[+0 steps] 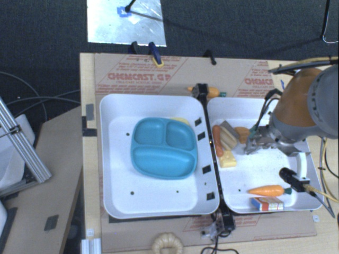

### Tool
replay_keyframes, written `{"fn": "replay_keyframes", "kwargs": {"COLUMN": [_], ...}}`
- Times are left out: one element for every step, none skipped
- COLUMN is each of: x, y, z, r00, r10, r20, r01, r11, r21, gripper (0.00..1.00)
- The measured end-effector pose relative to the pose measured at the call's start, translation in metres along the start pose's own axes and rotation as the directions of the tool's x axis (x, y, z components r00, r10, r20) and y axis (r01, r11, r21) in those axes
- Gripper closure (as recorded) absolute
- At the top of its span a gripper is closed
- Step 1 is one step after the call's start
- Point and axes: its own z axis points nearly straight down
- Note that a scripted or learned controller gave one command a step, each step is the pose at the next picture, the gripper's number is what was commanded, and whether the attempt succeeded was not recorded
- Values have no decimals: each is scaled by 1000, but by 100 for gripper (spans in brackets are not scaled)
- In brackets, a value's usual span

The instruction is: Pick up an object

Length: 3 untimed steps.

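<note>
The right white bin [249, 106] holds several toy foods. A grey-and-tan sandwich-like piece [228, 135] lies at its left side beside an orange sausage [217, 142], with a yellow cheese wedge [228, 160] just below. A brownish-orange round item [242, 133] sits behind them. An orange carrot [269, 191] and a small red, white and blue box [267, 204] lie near the front wall. My gripper [251, 145] hangs low over the middle of this bin, just right of the cheese and the sandwich piece. No object shows in it.
The left white bin [114, 157] holds a blue divided plate [163, 147] with a yellow item [182, 120] peeking out behind it. A small orange object [212, 92] lies on the cardboard behind the bins. The arm's orange-banded wrist [296, 105] covers the right bin's right side.
</note>
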Motion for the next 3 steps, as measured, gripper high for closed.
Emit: {"fn": "replay_keyframes", "kwargs": {"x": [1, -2, -2], "y": [-3, -9, -8], "z": [-45, -92, -132], "r00": [1000, 1000, 1000], "r10": [-3, -1, -3], "r20": [1, 1, 1], "r01": [3, 1, 3], "r11": [1000, 1000, 1000], "r21": [-3, -4, -3], "gripper": [100, 100, 100]}}
